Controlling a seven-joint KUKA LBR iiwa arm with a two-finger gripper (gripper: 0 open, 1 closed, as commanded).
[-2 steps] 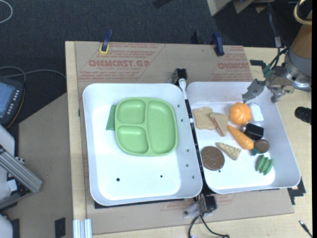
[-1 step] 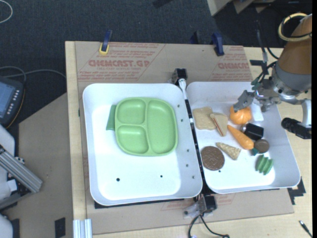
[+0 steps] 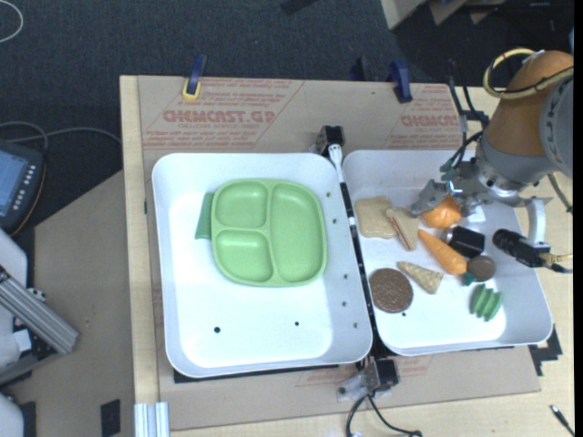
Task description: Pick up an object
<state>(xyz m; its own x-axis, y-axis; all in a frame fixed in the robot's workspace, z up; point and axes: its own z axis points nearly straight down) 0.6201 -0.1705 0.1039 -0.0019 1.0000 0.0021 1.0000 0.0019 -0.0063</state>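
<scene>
Gripper (image 3: pixel 445 202) low in the right bin (image 3: pixel 437 331); orange fruit (image 3: pixel 444 216) just beneath it; carrot (image 3: pixel 443 252) beyond that; open or closed, cannot tell.

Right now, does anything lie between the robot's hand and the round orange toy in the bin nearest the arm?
Nothing visible does. The hand sits right over the round orange toy. The long orange toy carrot lies beside it, nearer the camera, not between them.
</scene>
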